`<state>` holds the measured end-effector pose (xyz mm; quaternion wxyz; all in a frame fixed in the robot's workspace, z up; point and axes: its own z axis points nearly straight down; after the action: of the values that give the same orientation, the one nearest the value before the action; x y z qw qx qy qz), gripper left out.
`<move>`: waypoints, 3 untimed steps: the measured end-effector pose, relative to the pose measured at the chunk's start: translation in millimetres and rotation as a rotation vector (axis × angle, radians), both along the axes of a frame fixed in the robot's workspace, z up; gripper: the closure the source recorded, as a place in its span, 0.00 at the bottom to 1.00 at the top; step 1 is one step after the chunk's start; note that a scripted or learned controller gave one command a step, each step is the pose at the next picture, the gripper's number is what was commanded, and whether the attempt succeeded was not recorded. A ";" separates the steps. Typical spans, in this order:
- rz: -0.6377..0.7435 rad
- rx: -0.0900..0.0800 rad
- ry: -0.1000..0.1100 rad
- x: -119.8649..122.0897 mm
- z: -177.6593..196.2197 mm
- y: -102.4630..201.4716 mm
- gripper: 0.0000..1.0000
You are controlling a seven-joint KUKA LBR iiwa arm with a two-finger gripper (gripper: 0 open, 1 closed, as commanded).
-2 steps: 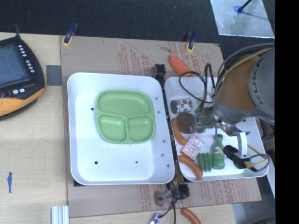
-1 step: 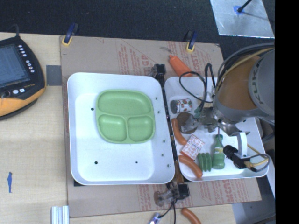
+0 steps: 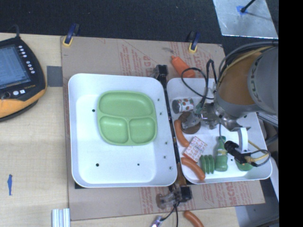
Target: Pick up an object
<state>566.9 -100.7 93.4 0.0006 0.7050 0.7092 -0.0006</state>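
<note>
The grey arm with its orange band [image 3: 241, 82] enters from the right and hangs over the upper half of the right-hand shallow white bin [image 3: 259, 173]. The claw [image 3: 204, 113] sits low among the objects there; whether it is open, closed, or holding anything cannot be determined, because the wrist body and black cables cover it.

Objects in the right bin: a small cylindrical can with a dark label [image 3: 182, 104] near the upper left corner, just beside the claw; a long orange sausage-shaped piece [image 3: 179, 132] along the left wall; a second orange sausage-shaped piece [image 3: 192, 168] at the lower left; a flat red-and-white printed packet [image 3: 195, 147] between them; a green plastic bottle [image 3: 221, 155] beside a ribbed green piece [image 3: 207, 163]. Print on the packet and can is too small to read.

The left-hand white bin [image 3: 85, 141] holds a pale green three-compartment plate [image 3: 127, 116].

On the counter [image 3: 33, 164], an orange-edged handheld control pendant [image 3: 16, 77] is cut off at the left edge. Red lettering on the brown cardboard sheet [image 3: 128, 56] under the bins is illegible.
</note>
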 end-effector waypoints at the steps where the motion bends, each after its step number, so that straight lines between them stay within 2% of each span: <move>1: 0.000 -0.001 -0.001 18.3 0.1 6.4 0.00; 2: -0.003 0.002 0.000 65.3 -0.1 5.1 0.00; 3: 0.002 0.011 0.032 84.3 -4.0 -48.5 0.00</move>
<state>651.1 -149.2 89.4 -0.0147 0.7041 0.7099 -0.0081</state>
